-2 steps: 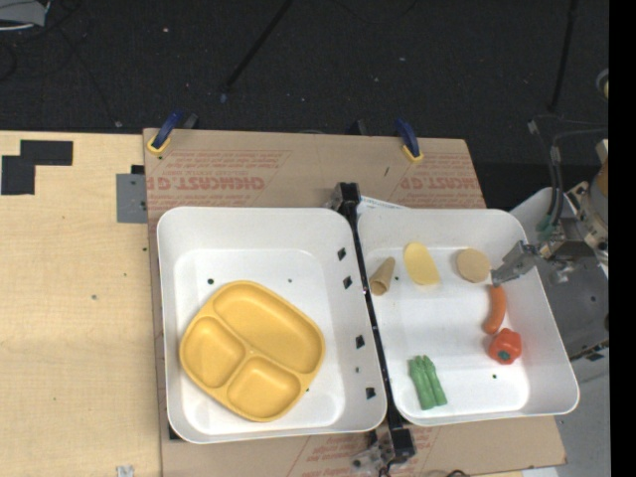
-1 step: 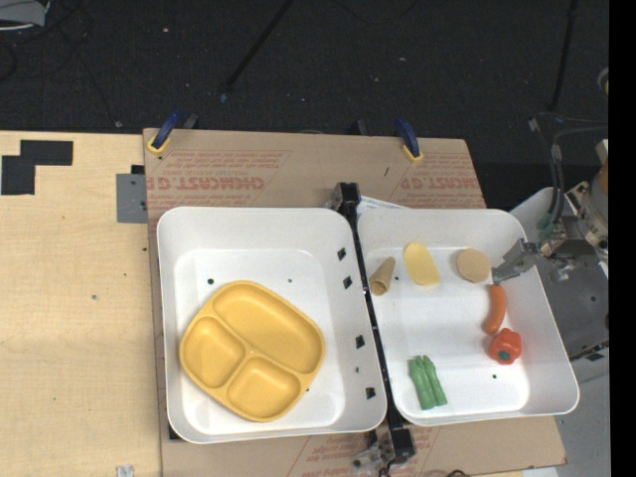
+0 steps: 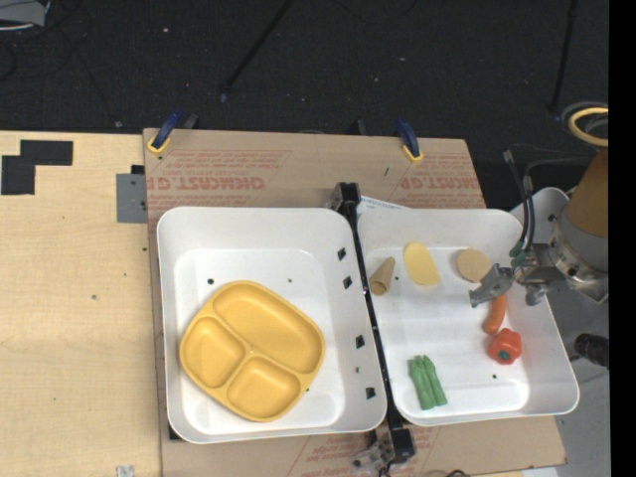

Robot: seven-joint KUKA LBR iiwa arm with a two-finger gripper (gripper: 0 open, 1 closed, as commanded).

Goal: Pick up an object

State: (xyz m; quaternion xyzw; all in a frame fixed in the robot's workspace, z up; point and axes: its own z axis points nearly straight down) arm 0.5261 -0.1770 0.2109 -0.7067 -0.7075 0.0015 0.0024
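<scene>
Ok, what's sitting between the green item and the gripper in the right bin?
In the camera view, the orange carrot-like piece and the red-orange pepper-like toy lie between the green item and the gripper; otherwise bare bin floor.

In the right bin lie a tan cone (image 3: 382,275), a yellow slice (image 3: 421,264), a tan disc (image 3: 473,263), a carrot (image 3: 495,315), a red pepper (image 3: 505,346) and green stalks (image 3: 427,382).
</scene>
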